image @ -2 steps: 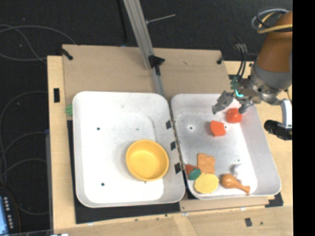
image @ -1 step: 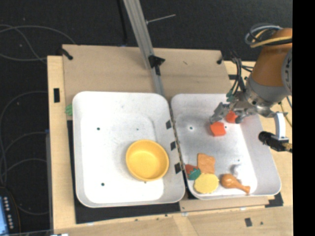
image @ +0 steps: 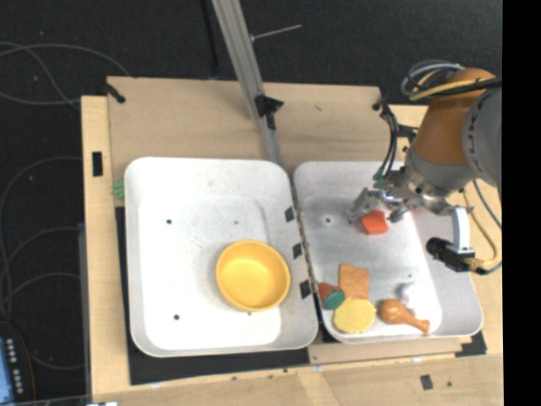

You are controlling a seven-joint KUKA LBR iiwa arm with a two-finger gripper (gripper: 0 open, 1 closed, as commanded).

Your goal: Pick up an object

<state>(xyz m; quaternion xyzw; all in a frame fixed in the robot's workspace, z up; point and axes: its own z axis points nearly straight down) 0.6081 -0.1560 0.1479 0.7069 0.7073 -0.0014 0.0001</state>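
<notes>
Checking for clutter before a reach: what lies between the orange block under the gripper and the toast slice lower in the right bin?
Bare white bin floor separates the orange block from the toast slice, seen in the camera view.

Arm (image: 444, 146) bent, fingers (image: 363, 203) seemingly spread.

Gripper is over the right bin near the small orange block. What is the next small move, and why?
Probably lower the gripper straight onto the small orange block and close. The block sits right at its fingertips, apart from the toys clustered at the right white bin's near edge, so nothing crowds the grasp.
</notes>
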